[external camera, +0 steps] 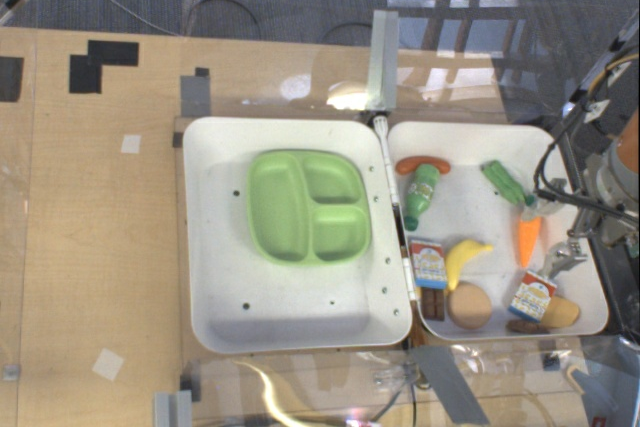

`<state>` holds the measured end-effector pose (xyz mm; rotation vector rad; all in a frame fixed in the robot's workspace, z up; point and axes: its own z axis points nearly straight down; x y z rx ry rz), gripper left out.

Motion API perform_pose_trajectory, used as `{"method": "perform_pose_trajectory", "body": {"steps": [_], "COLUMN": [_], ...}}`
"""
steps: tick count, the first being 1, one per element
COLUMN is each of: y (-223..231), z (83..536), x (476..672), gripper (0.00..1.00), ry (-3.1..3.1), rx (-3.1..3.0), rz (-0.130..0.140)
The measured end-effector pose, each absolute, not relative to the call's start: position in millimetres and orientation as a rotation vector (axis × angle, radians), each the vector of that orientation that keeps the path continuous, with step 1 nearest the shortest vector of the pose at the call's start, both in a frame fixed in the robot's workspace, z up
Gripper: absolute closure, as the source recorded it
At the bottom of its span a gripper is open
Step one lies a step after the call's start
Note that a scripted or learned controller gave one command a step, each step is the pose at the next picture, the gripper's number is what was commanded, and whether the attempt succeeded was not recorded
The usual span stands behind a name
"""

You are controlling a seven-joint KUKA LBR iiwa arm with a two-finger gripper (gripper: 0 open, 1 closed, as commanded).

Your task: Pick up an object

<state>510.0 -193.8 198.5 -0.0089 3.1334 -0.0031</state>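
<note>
The pick looks barely begun, as far as this view tells: nothing is lifted, every item lies on a bin floor, and the gripper point(562, 260) hangs low at the right edge of the right bin point(470, 137), just above the small carton point(532, 294) and beside the toy carrot point(528, 240). Whether its metal tips are spread or closed I cannot tell; they are small and partly lost against the white wall, and no object sits between them. What is left, then, is the whole grasp and lift. The likeliest targets, judging by closeness, are that carton, the carrot, or the tan roll point(562, 312) in the near right corner. The right bin holds the clutter: a red sausage point(424, 164) at the far left with a green bottle point(419, 192) lying just under it and touching, a green pod-shaped vegetable point(503, 183) further right, a second small carton point(427, 265) by the divider with a dark brown block point(432, 301) below it, a banana point(465, 258) next to that, and a round bread bun point(470, 306) at the near edge. The left bin point(215, 310) holds a single thing, a green divided plate point(306, 206) with three compartments, lying flat near its middle. Both bins sit side by side on the wooden desk point(90, 245).
</note>
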Motion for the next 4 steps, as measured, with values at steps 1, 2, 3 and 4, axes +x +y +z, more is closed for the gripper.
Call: {"method": "perform_pose_trajectory", "body": {"steps": [1,2,3,4], "y": [-205,-206,-195,-176], "z": [99,90,90,90], "x": [529.4,545.5,557.8,565.1], "gripper": [0.00,0.00,0.00,0.00], "ry": [3.128,3.127,3.118,3.117], "rx": [0.040,0.103,0.248,0.247], "rz": [-0.006,-0.004,-0.004,-0.004]}}
